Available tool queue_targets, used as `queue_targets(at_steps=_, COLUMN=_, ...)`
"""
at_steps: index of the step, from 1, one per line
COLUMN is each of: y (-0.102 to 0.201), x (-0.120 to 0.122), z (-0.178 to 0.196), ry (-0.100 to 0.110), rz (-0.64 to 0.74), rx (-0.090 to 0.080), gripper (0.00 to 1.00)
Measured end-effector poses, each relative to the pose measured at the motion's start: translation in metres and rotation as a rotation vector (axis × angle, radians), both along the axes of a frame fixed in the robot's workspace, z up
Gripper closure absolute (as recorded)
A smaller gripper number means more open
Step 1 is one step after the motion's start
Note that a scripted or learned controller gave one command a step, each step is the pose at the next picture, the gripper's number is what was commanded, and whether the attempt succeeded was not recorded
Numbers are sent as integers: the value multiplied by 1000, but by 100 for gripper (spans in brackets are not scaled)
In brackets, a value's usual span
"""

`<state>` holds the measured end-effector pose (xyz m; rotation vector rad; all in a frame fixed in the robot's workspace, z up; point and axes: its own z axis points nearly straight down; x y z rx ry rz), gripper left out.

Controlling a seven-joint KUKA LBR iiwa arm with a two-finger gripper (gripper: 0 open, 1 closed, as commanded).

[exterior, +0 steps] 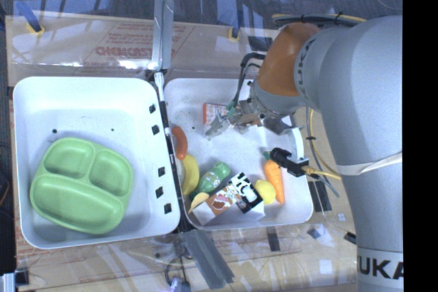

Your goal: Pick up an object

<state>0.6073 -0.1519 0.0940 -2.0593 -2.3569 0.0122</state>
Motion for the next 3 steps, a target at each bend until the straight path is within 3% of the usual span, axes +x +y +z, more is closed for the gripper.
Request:
queue_targets(at_steps=1, y=16, x=16, z=37, ry=-9, rz=193, rx=0, gripper=0)
queue_targets(at_steps=2, y=18, x=49, z=3, ry=-20, rz=203, rx=-4, gripper=0)
queue_targets(at_steps=3, y=19, x=51, z=12, ry=-21, rz=209, rx=-5, gripper=100)
